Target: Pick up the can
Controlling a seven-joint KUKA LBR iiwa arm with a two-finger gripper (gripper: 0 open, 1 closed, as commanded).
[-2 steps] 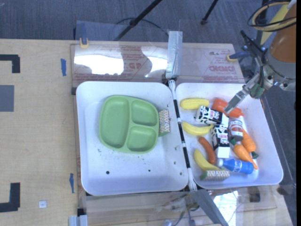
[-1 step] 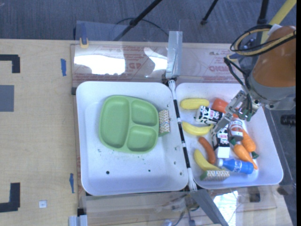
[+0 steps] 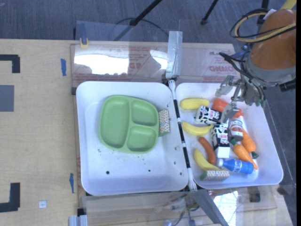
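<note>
the can [image 3: 236, 127] looks to be the small red and white cylinder in the right bin [image 3: 273, 140], lying on its side among the clutter, its long axis running roughly from the far edge toward the near edge; that reading is a judgement, since the label is too small to make out. an orange carrot [image 3: 245, 152] touches its near end, a black and white carton [image 3: 220, 136] sits just to its left, and a blue bottle [image 3: 237, 166] lies nearer the front rim. 3 yellow bananas [image 3: 194, 103] sit further left, toward the divider. the gripper [image 3: 233, 102] hangs just beyond the can's far end, slightly left of it, so the can lies toward the near edge from it. its spread i cannot tell, and nothing is visibly held. the left bin carries a green plate [image 3: 128, 123], well apart.
</note>
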